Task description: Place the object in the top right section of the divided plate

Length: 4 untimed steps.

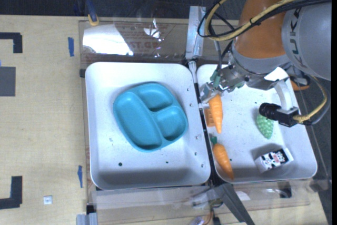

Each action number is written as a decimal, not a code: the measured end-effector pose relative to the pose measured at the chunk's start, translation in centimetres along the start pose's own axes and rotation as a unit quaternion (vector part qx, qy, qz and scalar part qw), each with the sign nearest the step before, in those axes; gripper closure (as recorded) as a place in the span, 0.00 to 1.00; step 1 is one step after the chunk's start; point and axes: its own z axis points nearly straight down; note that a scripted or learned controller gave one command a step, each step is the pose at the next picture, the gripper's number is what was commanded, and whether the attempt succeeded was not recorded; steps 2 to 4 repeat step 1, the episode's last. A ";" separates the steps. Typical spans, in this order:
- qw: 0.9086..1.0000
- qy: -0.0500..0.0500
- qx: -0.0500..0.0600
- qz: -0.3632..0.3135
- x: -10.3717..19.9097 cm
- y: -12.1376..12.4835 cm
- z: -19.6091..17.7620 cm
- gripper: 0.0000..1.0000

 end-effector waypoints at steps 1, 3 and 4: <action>0.996 0.001 0.000 -0.088 10.2 2.1 3.5 1.00; 0.996 0.001 0.000 -0.088 10.2 2.1 3.5 1.00; 0.996 0.001 0.000 -0.088 10.2 2.1 3.5 1.00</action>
